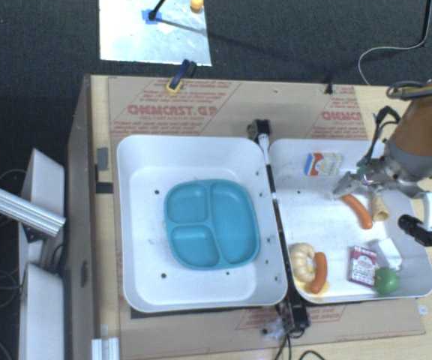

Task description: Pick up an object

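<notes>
Gripper (353, 184) low in right bin (298, 201), just above the carrot (358, 210); finger state cannot be told. Left bin (137, 201) holds a blue divided plate (210, 223).

In the right bin (426, 276), an orange carrot (357, 211) was laid slantwise beside a tan piece (379, 207). A small white carton (323, 163) was seen near the far wall. A hot dog (310, 268), a red packet (364, 266) and a green ball (386, 280) were found along the near edge.
</notes>
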`<state>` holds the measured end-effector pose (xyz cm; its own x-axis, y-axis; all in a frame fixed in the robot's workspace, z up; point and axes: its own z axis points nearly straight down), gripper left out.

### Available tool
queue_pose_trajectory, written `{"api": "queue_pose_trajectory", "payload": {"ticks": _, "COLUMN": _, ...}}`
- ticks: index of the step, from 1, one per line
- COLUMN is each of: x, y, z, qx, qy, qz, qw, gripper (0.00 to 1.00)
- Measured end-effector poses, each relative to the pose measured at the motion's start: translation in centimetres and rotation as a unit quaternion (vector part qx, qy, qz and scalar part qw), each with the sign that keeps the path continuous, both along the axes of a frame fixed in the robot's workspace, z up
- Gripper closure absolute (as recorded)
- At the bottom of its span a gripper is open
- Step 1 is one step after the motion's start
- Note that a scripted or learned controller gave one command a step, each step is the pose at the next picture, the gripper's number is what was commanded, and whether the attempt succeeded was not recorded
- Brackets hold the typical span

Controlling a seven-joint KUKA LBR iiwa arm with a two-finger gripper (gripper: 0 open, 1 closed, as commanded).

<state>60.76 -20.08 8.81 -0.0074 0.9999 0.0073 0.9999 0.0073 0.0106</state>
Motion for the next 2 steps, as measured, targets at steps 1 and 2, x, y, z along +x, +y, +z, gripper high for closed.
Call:
{"api": "queue_pose_trajectory", "payload": {"ticks": 1, "x": -0.1, "y": -0.3, "z": 1.0, "qx": -0.0031, "qy": 0.000, "qz": 0.000, "qw": 1.0000, "gripper": 1.00}}
{"api": "queue_pose_trajectory", "payload": {"ticks": 2, "x": 6.2, "y": 9.4, "z": 9.9, "qx": -0.0032, "qy": 0.002, "qz": -0.001, "qw": 1.0000, "gripper": 1.00}}
